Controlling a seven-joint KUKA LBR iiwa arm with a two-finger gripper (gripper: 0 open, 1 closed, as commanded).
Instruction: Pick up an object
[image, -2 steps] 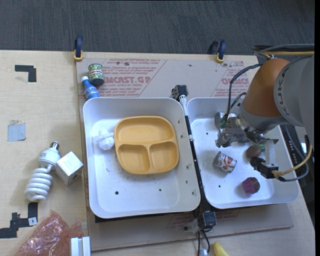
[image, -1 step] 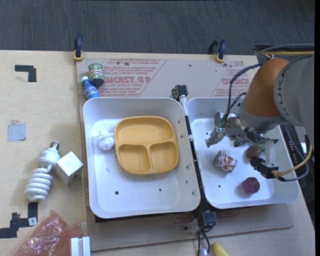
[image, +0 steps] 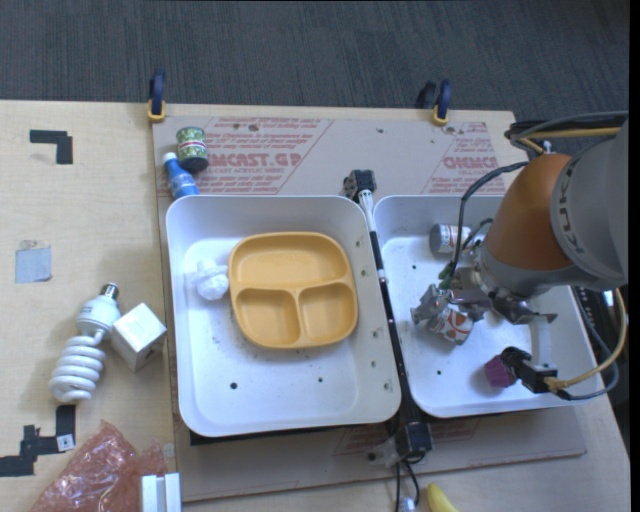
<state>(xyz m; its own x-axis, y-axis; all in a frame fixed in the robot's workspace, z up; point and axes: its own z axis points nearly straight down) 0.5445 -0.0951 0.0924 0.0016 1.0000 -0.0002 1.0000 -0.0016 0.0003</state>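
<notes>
Crumpled silver-and-orange foil packet (image: 447, 318) lies in the right white bin (image: 425, 380), toward its left half, and it is the likeliest target, since the gripper (image: 462, 296) hangs directly over it, at or just above its top. The wrist and orange band of the grey arm (image: 560, 215) cover the tool from above, so whether the pincer is spread or closed, and whether it has hold of anything, cannot be told.

To do the grasp well, the tool should come straight down on the thickest fold of the packet, not on a thin loose edge that would slip out, and close only once it straddles the crumple. A slow vertical lift would then show quickly whether the packet comes up.

Two neighbours share this bin: a small silver cylindrical can (image: 447, 238) near the far wall, apart from the packet, and a magenta block-like object (image: 498, 371) toward the near right, also apart. Neither crowds the packet, so there is free floor around it. The bin's left wall (image: 388, 300) is near, which limits any sideways sweep that way. Cables (image: 570, 385) loop close by the magenta object.

The left white bin (image: 200, 390) holds a yellow three-compartment plastic tray (image: 293, 288) and a small white lump (image: 211, 285) beside it.
</notes>
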